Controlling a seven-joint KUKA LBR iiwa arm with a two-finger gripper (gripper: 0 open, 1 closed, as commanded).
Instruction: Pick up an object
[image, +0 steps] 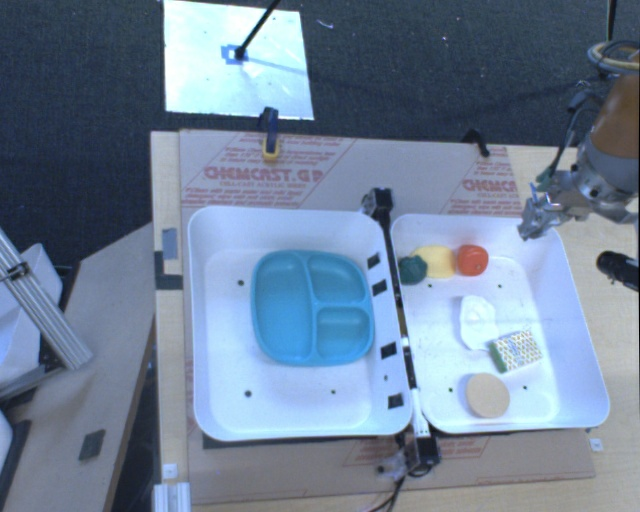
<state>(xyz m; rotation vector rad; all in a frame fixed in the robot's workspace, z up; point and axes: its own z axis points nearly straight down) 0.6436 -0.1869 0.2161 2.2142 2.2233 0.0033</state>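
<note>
Right bin (575, 300), near edge: a tan round disc (488, 395) is being carried just inside the rim. Behind it, a small patterned green-and-white block (515, 350) is lying tilted, touching a crumpled white piece (477, 318) towards the bin's middle.

Right bin, far edge: a dark green lump (412, 268), a yellow item (436, 261) and an orange-red ball (472, 260) are being kept in a row, touching or nearly so.

Left bin (215, 300): a blue divided tray (310, 306) is being held at its centre.

Gripper (530, 222): it is being held over the right bin's far right corner, apart from every object, the orange-red ball being nearest. Nothing is seen gripped; its opening cannot be told.
</note>
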